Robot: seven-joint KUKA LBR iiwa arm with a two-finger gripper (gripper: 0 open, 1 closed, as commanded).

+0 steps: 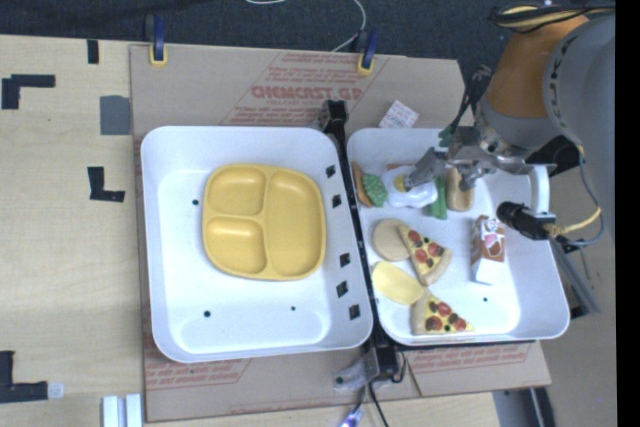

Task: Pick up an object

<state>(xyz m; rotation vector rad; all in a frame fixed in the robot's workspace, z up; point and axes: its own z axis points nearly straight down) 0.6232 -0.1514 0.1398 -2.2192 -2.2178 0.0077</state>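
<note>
Hovering low over the right bin (535, 310), among toy food at its far end; jaws' state impossible to tell. Best to settle squarely over one piece, such as the pizza slice (427, 255) mid-bin, clear of the cookie (388, 239), before closing.

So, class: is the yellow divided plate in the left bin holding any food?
Empty: the yellow plate shows three bare compartments; the toy food lies in the right bin.
</note>
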